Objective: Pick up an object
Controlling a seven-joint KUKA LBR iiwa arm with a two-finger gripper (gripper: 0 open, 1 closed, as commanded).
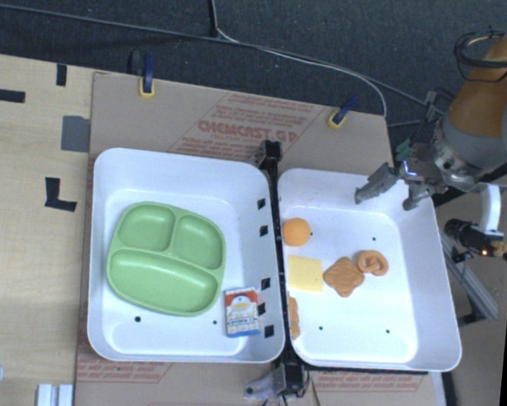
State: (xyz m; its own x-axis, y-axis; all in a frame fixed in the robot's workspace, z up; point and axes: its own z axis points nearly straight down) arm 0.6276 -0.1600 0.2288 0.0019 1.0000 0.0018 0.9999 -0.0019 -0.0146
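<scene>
Overhead, tool (390, 192) spread wide with nothing between its fingers, hanging over the far right part of the right bin (425, 288)

Taking the right bin as the landmark: the tool's two grey fingers are splayed apart above its far rim, well apart from the food pieces lying on its floor; an orange ball (296, 232) sits close to the bin's left wall, a yellow cheese-like square (305, 273) lies just nearer than it, a tan toast-like piece (344, 276) lies to that square's right, touching a small brown pretzel-shaped piece (373, 263), and another tan piece (293, 317) lies against the left wall near the bin's near corner; left of the right bin, the left bin (107, 227) holds a green divided plate (166, 259) and a small printed carton (241, 312) beside the plate's near right corner, all on a cardboard sheet (235, 124) on the tabletop (15, 245)
</scene>
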